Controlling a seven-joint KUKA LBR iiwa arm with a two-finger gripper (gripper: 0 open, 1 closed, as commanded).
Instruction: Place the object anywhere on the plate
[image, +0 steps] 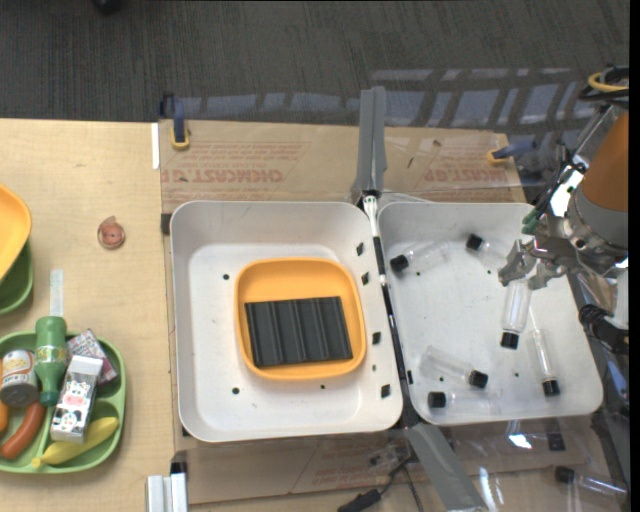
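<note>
Where the view comes nearest, at its lower left, a round green plastic dish (100, 440) sits on the pale wooden tabletop (90, 180), loaded with toy food, a green bottle (48, 355) and a small printed carton (72, 395). Just right of it lie the two shallow white bins. The left white bin (200, 330) carries the rounded orange plate (298, 277), and a dark ribbed rectangular insert (299, 331) rests on the plate's middle. The right white bin (570, 390) holds several clear plastic tubes with black caps, scattered apart: two near its front edge (455, 372), one slim tube (545, 368) toward the right wall, one (420, 257) near the back left, and a lone black cap (473, 241) farther back. One more clear black-capped tube (514, 314) lies lengthwise directly beneath the hand (527, 262), its cap toward the front. The hand hangs low over the right bin, its metal fingers (512, 266) spread somewhat apart, and nothing shows between them; whether a fingertip touches the tube cannot be told. Behind it the grey arm (605, 185) with its orange band rises to the right. Farther back, brown cardboard (260, 165) underlies both bins, and a small pink disc (111, 234) lies on the tabletop.
</note>
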